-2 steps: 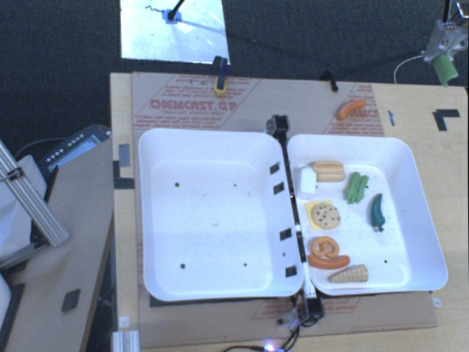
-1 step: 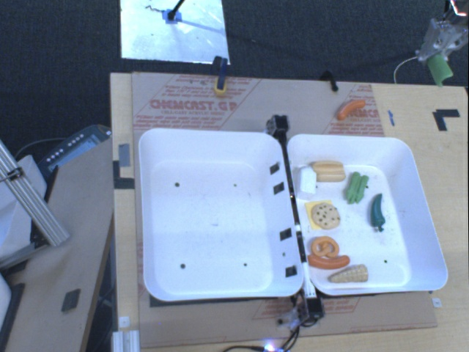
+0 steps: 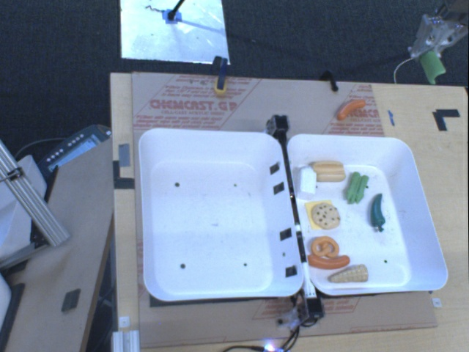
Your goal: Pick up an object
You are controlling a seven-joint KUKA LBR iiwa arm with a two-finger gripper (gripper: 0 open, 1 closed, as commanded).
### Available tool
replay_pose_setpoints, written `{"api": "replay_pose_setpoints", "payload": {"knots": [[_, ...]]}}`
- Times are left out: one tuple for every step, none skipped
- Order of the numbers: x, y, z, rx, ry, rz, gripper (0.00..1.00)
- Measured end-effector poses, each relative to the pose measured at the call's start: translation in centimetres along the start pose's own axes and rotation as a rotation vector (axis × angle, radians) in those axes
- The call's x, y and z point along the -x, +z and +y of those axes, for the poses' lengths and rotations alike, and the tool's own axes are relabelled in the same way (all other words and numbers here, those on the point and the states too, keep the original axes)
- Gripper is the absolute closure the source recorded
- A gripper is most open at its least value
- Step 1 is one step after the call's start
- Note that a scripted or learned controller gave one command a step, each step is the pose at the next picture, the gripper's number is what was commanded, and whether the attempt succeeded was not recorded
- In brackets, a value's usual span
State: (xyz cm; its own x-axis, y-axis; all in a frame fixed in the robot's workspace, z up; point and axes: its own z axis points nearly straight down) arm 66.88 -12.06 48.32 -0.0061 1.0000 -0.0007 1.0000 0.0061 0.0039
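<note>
Camera view looks down on a wooden bench (image 3: 410, 101) bearing two shallow white bins side by side. At the top right corner, well apart from both bins and off past the bench's far edge, the gripper (image 3: 432, 64) hangs with a green object (image 3: 433, 66) at its tip; whether that object is pinched or the tool is spread cannot be told, since the tool is small and blurred there.

All the loose objects inside the bins lie in the right bin (image 3: 421, 196). Near its far left corner rests a hot dog bun (image 3: 327, 170), with a white block (image 3: 307, 180) just beside it against the divider. To the right of the bun lies a green bean pod (image 3: 357, 187), and further right a dark green pepper (image 3: 377, 212). Near the middle of the bin's left half sits a yellow cracker with dark dots (image 3: 323, 215). Below it lies an orange pretzel (image 3: 327, 251), and nearest the camera a tan cone (image 3: 349, 273), close to the pretzel.

Outside the bins, an orange sausage (image 3: 351, 109) lies on the cardboard sheet (image 3: 190, 103) behind the right bin. The left bin (image 3: 150, 218) shows its bare white floor with a few dark dots.
</note>
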Motion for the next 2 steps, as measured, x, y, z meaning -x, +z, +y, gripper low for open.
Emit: {"api": "replay_pose_setpoints", "payload": {"knots": [[-4.6, 12.3, -3.3, -0.014, -0.001, 0.003, 1.00], [-11.6, 17.5, 0.1, -0.005, -0.004, 0.003, 1.00]]}}
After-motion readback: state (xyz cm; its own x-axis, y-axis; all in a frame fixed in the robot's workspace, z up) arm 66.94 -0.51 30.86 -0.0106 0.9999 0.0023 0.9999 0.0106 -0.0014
